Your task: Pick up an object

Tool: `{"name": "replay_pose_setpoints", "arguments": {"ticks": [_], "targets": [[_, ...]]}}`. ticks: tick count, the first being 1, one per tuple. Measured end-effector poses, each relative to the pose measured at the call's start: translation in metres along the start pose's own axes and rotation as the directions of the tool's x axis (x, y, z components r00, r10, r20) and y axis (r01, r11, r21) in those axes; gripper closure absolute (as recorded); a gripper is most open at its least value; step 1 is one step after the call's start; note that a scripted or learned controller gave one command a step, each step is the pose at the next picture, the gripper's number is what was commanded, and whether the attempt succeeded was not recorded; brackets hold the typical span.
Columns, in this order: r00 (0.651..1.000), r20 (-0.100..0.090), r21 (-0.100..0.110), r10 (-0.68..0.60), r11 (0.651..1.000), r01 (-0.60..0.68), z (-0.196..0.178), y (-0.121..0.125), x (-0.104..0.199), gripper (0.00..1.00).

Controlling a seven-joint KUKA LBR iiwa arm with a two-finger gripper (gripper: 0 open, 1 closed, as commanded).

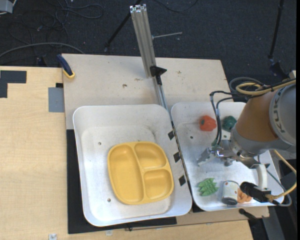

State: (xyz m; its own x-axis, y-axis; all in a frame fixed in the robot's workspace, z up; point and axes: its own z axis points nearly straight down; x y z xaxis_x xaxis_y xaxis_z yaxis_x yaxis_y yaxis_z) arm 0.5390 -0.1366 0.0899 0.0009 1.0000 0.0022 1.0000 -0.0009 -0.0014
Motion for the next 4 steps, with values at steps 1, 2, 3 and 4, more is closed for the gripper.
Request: {"name": "replay_pose_setpoints", "arguments": {"ticks": [1, 2, 3, 4], "targets": [[1.000, -0.001, -0.008, 0.004, 1.000, -0.004, -0.014, 0.002, 0.000, 1.00], [1.000, 0.003, -0.005, -0.002, 1.000, 0.002, -0.073, 0.010, -0.004, 1.00], [1.000, 0.003, -0.004, -0.002, 1.000, 0.002, -0.135, 0.007, -0.001, 1.00], [1.000, 0.003, -0.004, -0.002, 1.000, 0.002, -0.179, 0.007, -0.002, 1.00]]}}
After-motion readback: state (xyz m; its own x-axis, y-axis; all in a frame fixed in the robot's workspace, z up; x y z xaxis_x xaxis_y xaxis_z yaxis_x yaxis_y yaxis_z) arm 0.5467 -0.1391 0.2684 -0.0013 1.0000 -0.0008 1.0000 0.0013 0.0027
